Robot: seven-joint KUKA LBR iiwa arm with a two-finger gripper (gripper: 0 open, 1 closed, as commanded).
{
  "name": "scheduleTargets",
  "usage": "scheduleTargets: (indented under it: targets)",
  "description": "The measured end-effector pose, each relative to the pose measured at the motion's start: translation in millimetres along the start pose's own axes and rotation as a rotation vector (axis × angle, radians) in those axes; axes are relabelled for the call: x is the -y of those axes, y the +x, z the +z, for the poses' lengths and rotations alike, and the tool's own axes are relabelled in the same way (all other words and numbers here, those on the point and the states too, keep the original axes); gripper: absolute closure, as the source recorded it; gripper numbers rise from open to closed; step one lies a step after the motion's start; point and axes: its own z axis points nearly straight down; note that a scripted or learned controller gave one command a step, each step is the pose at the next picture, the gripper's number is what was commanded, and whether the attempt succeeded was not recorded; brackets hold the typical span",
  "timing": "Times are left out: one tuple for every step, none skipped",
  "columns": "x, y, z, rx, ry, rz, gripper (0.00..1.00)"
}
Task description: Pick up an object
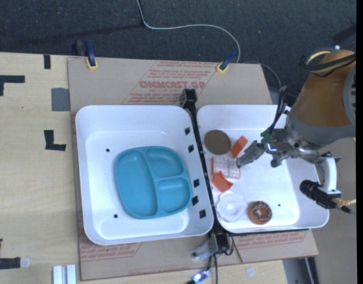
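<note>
Nearest the camera, along the front rim of the right bin (311,220), a chocolate donut (259,212) is lying just beside a small clear lid (230,206), both close to the wall, so there is little room on their front side. Just behind them an orange-and-white packet (223,173) is resting near the black divider (196,152) between the bins. The floor of this bin to the right of the donut is lying bare, giving open room toward its right rim.

In the left bin (90,158) a blue compartment tray (152,180) is sitting in the middle, with white floor showing all around it.

Farther back, the pincer (248,154) is hovering over the right bin, its dark tips pointing at a small orange block (239,145) and the packet's upper edge; whether it is spread or pressed together cannot be told. A brown disc (217,141) is lying just left of the block, near the divider.

Beyond the bins, cardboard (169,81) is covering the table (28,158), clamped at its far edge.
</note>
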Motion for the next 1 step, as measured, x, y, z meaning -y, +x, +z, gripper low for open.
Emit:
scheduleTargets:
  targets:
    - [7.7, 6.9, 48.5, 0.000, 0.006, 0.000, 0.00]
